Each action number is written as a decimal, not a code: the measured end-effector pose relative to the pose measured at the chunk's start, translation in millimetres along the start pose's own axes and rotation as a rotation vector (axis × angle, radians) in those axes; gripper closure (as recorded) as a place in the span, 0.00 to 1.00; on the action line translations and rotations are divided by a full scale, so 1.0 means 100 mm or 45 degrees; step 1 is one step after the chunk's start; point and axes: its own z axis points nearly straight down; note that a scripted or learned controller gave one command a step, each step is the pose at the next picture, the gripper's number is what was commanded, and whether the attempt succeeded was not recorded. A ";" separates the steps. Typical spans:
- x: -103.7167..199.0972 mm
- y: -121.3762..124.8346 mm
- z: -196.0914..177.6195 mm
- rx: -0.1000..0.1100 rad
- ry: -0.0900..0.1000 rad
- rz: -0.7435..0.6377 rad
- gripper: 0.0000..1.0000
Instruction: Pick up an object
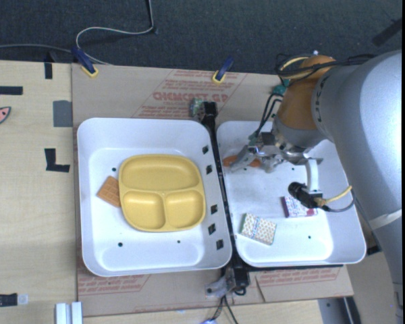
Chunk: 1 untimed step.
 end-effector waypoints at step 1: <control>-0.01 0.00 -0.10 -0.002 -0.003 -0.002 1.00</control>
